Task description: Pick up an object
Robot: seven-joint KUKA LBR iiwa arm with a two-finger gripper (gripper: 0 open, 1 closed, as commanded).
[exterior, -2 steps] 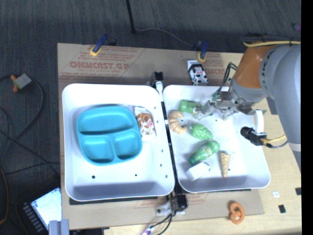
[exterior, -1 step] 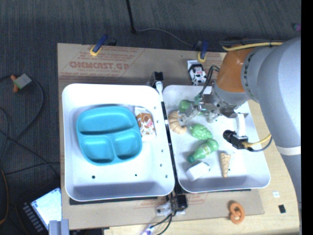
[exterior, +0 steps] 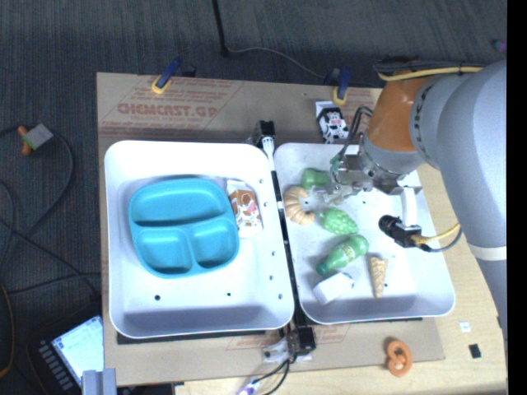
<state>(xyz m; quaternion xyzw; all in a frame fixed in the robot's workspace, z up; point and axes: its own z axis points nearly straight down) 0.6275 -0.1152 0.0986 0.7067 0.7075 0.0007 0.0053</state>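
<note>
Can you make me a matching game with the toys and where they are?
Things:
1. blue divided tray
2. ice cream cone
3. pretzel
4. white block

Places:
A. on the bench, outside the bins
B. left bin
C. right bin, beside the green bottle
D. right bin, near its front right corner

Pairs: 1-B, 2-D, 3-A, 4-C

Looks like a robotics lab or test cell, not a home. Shows in the makeshift bench: a brown board [exterior: 247, 109] printed "CHEMCAST GP", held down by blue-and-yellow clamps [exterior: 167, 74] at its far edge. Carries two shallow white bins [exterior: 123, 303], side by side, filled with toy food and a blue divided tray [exterior: 183, 225]. Sits over grey office carpet [exterior: 99, 23] with loose black cables [exterior: 247, 48] trailing across. Includes an industrial grey arm [exterior: 461, 146] with an orange band.
</note>
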